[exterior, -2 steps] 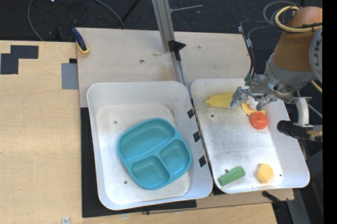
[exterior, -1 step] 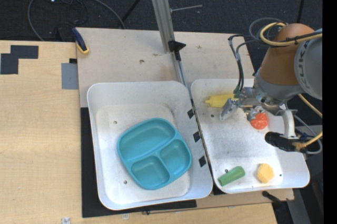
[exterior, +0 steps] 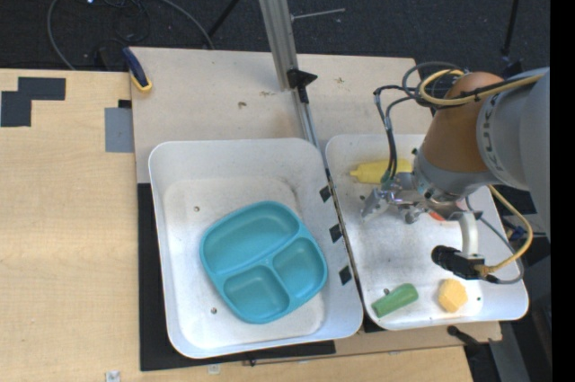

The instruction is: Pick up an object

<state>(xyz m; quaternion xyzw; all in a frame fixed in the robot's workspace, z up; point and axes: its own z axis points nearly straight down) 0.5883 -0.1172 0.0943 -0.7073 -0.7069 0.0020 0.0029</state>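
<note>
In the right bin (exterior: 404, 259), a yellow banana-shaped object (exterior: 370, 173) lies near the far left corner. A green cylinder (exterior: 395, 299) and a yellow block (exterior: 454, 295) rest near the front edge. My gripper (exterior: 388, 202) is down low in the bin's far half, just in front of the yellow banana-shaped object and close to it. The wrist and its cables hide part of that object's right end. I see nothing held in the gripper.
The left bin (exterior: 180, 182) holds a teal divided plate (exterior: 262, 260). An upright aluminium post (exterior: 277, 25) stands behind the bins. The arm's orange band and grey body (exterior: 476, 133) cover the right bin's far right corner. A black cable plug (exterior: 454, 262) hangs over the right bin.
</note>
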